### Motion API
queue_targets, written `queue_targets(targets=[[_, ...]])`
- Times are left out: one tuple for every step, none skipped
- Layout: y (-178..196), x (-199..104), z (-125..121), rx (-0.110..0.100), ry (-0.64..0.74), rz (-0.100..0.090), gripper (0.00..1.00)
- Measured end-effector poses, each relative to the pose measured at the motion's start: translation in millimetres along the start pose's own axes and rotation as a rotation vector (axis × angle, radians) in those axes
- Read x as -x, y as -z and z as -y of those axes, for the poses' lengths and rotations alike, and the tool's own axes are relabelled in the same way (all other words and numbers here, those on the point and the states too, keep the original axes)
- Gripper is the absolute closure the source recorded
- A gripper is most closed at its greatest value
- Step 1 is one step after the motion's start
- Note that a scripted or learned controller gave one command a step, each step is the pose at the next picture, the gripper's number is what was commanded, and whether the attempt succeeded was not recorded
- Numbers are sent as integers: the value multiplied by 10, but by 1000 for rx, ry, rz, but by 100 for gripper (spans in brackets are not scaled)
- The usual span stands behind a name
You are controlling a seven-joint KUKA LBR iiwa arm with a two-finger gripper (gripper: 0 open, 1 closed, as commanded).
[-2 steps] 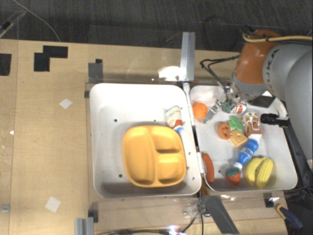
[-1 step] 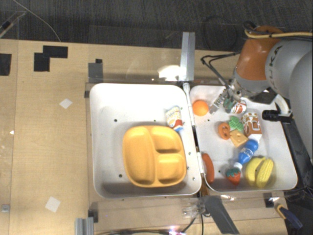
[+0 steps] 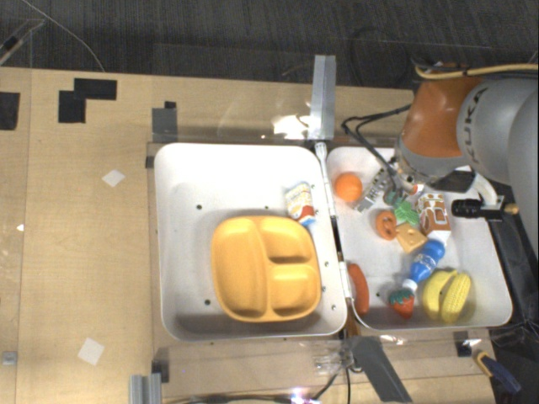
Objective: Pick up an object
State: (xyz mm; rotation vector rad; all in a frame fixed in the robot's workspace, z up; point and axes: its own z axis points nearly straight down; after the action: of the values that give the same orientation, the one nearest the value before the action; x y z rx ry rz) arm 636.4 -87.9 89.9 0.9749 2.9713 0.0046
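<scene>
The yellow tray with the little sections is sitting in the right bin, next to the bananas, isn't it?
Not quite. The camera view shows the yellow tray sitting in the left bin. The bananas are in the right bin, so the tray is not next to them.

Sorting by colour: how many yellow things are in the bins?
2: a yellow tray in the left bin, a banana bunch at the right bin's near corner. Others may be hidden.
</scene>
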Motion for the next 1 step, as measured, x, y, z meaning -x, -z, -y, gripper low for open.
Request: queue_targets(targets=[[-12, -9, 2, -1, 1, -3, 0]])
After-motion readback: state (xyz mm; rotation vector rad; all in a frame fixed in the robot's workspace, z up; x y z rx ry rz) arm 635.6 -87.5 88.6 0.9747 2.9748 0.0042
